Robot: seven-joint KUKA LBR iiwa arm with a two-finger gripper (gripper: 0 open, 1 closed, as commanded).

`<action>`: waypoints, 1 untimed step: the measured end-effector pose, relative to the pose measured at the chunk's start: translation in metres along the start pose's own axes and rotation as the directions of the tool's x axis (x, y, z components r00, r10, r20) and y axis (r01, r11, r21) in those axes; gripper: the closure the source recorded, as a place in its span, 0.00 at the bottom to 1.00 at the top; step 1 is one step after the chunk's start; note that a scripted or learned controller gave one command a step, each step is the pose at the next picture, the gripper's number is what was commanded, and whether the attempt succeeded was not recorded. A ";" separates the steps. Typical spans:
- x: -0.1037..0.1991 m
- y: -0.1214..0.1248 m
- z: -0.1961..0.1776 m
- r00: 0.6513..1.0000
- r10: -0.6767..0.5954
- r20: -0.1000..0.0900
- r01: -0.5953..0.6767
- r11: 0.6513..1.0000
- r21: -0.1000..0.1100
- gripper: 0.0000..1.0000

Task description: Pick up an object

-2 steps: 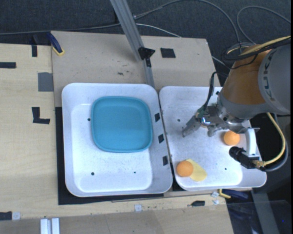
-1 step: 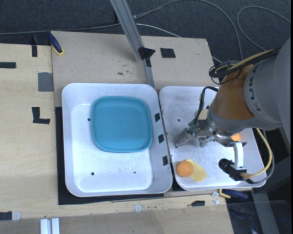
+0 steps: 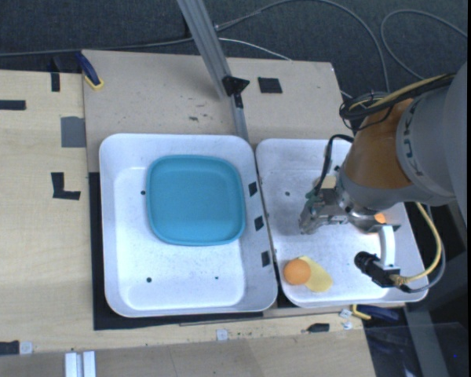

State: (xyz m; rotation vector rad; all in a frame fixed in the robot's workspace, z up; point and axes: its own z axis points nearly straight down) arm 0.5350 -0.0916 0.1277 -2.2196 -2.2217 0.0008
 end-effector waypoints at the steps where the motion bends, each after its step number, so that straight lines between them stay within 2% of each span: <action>1: -0.007 -0.004 -0.058 1.000 0.001 0.001 -0.001 1.000 -0.005 1.00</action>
